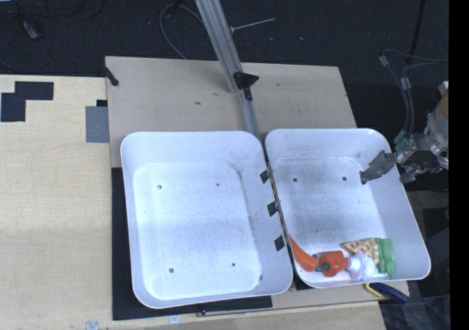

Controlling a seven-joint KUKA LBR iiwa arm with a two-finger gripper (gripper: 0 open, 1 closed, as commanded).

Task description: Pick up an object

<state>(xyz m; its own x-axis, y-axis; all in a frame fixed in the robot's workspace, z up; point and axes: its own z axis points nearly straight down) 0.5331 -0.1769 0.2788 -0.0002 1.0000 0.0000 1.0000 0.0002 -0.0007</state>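
Note:
The right bin [322, 135] holds a small cluster of toy food in its near right corner: an orange carrot-like piece [300, 254], a red pepper [334, 262], a tan waffle-patterned piece [360, 248], a green piece [385, 255] and a small white item [359, 268]. My gripper [379, 166] hangs at the right bin's far right rim, well behind the cluster and apart from it. Nothing shows in its grasp. The arm enters from the right edge.
The left bin [190, 211] lies beside the right one, joined by black clips [272, 208]. A slanted aluminium rail [220, 28] rises behind the bins. A yellow and blue object [386, 292] lies just outside the right bin's front rim.

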